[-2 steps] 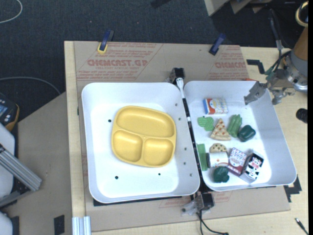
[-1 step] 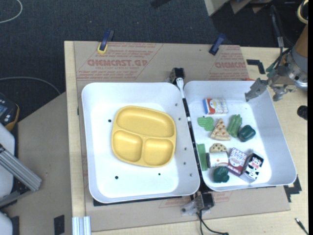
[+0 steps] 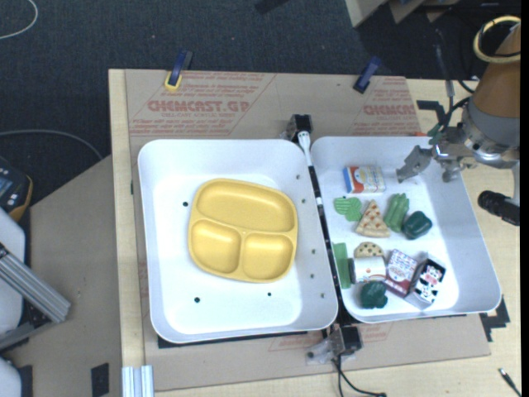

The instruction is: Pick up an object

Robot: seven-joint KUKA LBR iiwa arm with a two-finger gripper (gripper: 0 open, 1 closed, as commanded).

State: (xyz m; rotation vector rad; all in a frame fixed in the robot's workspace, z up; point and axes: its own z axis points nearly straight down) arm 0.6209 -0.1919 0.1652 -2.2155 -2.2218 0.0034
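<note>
The right bin (image 3: 471,222) holds several small toy foods. Among them are a white packet (image 3: 364,178), a pizza slice (image 3: 372,219), a green pepper (image 3: 397,208) and a cow-patterned carton (image 3: 429,282). My gripper (image 3: 431,165) hangs over the bin's far right corner, up and to the right of the packet. Its fingers (image 3: 409,168) are spread open with nothing between them. The grey arm with its orange band (image 3: 500,89) comes in from the right edge.
The left bin (image 3: 165,246) carries a yellow divided plate (image 3: 243,230). A black hinge strip (image 3: 318,205) runs between the bins. More toys lie at the right bin's near side: a pink carton (image 3: 402,271), a cookie (image 3: 369,250) and a dark green piece (image 3: 374,294).
</note>
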